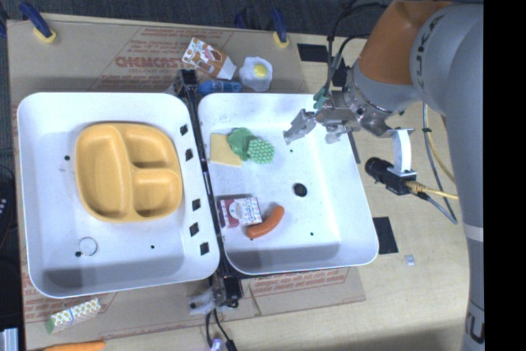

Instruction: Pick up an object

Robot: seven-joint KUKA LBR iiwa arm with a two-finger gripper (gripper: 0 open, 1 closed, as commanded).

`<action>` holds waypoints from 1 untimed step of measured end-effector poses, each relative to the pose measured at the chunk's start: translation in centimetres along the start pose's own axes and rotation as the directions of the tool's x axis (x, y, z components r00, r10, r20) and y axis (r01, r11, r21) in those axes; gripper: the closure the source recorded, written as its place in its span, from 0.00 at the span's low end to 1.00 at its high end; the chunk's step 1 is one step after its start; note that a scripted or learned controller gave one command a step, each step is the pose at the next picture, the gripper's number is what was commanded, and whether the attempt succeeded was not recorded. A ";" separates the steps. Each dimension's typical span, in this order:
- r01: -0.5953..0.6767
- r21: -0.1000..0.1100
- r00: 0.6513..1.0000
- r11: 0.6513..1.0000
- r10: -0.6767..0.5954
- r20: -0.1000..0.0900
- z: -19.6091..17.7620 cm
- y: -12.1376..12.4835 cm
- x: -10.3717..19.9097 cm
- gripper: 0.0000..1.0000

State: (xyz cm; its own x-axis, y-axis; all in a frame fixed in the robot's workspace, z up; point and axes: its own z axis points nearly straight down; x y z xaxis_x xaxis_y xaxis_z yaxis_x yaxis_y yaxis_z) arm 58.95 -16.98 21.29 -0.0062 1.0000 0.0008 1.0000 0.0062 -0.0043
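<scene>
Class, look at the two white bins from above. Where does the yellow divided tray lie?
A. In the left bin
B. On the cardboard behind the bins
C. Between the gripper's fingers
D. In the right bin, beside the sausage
A: the yellow divided tray rests on the floor of the left bin, while the sausage lies in the right bin and the gripper hovers over that right bin.

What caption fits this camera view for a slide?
KUKA arm's gripper hovers over the right bin holding toy food, beside a yellow tray in the left bin.
</scene>
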 end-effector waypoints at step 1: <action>0.010 0.002 1.000 1.000 -0.010 -0.001 10.7 -6.5 2.3 0.00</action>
State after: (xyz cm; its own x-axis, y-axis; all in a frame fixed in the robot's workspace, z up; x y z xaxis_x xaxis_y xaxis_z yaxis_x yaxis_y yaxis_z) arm 52.43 -14.75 10.62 -0.0158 0.9999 0.0016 0.9999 0.0158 -0.0063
